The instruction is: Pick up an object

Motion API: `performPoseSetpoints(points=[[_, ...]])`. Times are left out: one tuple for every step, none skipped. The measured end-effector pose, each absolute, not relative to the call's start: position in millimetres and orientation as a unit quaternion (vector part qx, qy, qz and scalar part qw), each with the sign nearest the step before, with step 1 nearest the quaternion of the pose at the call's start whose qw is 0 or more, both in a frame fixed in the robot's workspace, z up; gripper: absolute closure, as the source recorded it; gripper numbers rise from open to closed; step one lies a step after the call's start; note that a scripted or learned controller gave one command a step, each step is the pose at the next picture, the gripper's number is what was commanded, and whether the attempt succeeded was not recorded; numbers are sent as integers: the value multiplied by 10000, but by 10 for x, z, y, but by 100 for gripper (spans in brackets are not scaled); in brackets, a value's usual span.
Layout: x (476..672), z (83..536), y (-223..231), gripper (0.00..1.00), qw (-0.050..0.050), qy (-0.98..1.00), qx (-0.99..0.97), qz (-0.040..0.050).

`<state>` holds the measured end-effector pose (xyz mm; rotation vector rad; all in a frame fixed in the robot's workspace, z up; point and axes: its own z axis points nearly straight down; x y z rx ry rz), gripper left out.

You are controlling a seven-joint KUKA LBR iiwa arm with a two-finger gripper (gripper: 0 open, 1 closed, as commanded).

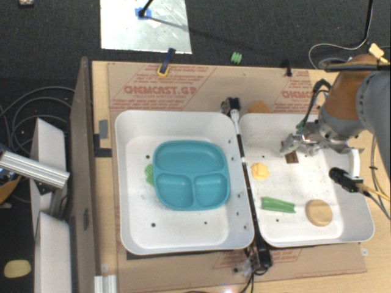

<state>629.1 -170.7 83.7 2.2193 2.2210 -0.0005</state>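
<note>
Your claw (pixel 293 149) hovers near the right bin's (pixel 360 227) far edge, grip state unclear, so drop it squarely over the yellow piece (pixel 260 171) before closing.

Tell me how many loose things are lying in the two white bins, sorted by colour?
Blue: 1, the divided plate in the left bin.
Green: 2, a piece peeking out from under the plate's left edge, and a long bean-like piece in the right bin.
Yellow: 1, a small lump.
Tan: 1, a round piece.
Brown: 1, a small block near the gripper.
Total: 6
</note>
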Motion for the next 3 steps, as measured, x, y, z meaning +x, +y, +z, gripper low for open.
performPoseSetpoints(points=[[6302, 972, -1702, 100, 24, 7078, 7064, 12], [6498, 1526, -1069, 100, 25, 7107, 7034, 34], [5976, 1864, -156, 100, -11, 7114, 7028, 17]])
